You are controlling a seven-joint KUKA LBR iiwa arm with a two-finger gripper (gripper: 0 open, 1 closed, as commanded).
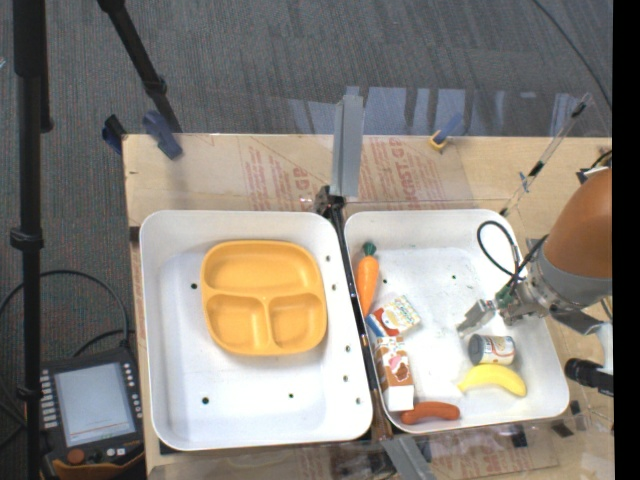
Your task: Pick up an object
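Observation:
The right bin (430,230) holds a carrot (367,278) by its left wall, a small red and white packet (399,315), a tall carton (394,365) lying flat, a sausage (431,412) at the front, a banana (492,379) and a small tin can (492,348). My gripper (492,315) hangs over the bin's right side, just above the can and to its left, with nothing visible between its fingers. The arm comes in from the right, its orange band (590,223) above the wrist.
The left bin (170,368) holds a yellow sectioned plate (265,296). A black cable loops (497,243) over the right bin's far right corner. A metal post (347,153) stands behind the bins' shared wall. A tablet (92,403) sits at lower left.

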